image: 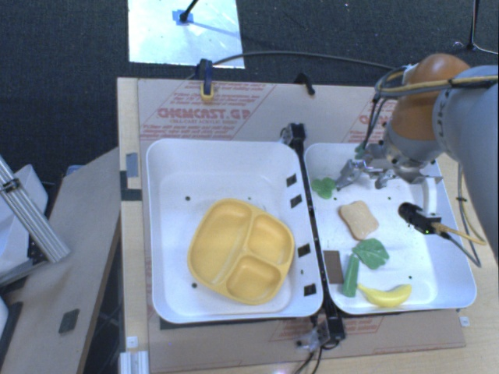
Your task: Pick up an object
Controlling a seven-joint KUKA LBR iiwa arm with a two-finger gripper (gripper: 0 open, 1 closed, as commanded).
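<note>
Single fixed overhead camera, tilted view of the bench

We looked down from above and slightly in front of the bench point(129, 209), at a slant, so that its far edge sat high in the frame and dark floor point(62, 45) showed beyond it. We stood far enough back to take in both white bins whole: the left bin point(168, 209) lay near the centre, the right bin point(452, 287) toward the right side, and the divider point(308, 209) between them ran almost vertically. The arm point(460, 115) entered from the right edge, large and close to our lens. There was one view, so no overlap to report.
</note>
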